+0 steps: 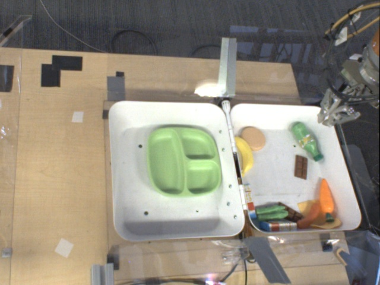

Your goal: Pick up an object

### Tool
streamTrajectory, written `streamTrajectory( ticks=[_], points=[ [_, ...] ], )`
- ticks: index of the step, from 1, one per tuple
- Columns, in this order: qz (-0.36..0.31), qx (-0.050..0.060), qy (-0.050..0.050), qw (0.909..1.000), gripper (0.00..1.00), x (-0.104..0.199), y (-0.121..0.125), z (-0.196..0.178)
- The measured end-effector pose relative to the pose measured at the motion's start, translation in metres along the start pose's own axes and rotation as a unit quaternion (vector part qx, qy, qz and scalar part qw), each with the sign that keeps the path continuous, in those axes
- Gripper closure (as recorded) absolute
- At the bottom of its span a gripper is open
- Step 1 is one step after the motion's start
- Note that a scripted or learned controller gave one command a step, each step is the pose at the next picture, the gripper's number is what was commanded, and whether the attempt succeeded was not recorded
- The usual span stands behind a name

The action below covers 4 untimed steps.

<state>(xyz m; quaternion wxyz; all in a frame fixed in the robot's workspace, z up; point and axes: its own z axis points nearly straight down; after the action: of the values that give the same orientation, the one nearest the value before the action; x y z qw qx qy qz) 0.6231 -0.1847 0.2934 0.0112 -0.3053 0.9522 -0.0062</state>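
My gripper [336, 113] hangs at the far right, over the upper right rim of the right bin [279, 114], with nothing between its fingers. Just left of it in that bin lies a green bottle [307, 140]. Below the bottle is a brown chocolate bar [301, 167]. A tan round cookie [253, 138] and a yellow banana [244, 154] lie near the bin's left wall. An orange carrot [325, 197] rests by the right wall. Markers and small toys [278, 213] crowd the front edge.
The left bin [124, 159] holds a green divided plate [183, 160]. A metal post [227, 67] stands behind the seam between the bins. The wooden bench [53, 159] stretches to the left.
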Motion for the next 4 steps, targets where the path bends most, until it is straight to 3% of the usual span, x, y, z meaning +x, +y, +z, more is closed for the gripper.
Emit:
streamTrajectory(
  ticks=[1,2,3,4],
  points=[
    [-0.257,-0.008,0.003,0.9665,1.00,0.020,-0.011,0.029],
    [-0.476,-0.011,0.001,0.8795,1.00,0.028,-0.003,0.078],
    [-0.476,-0.009,0.001,0.8796,0.00,0.028,-0.004,0.077],
    [-0.537,-0.009,0.000,0.8436,0.00,0.017,0.008,0.195]
  ],
)
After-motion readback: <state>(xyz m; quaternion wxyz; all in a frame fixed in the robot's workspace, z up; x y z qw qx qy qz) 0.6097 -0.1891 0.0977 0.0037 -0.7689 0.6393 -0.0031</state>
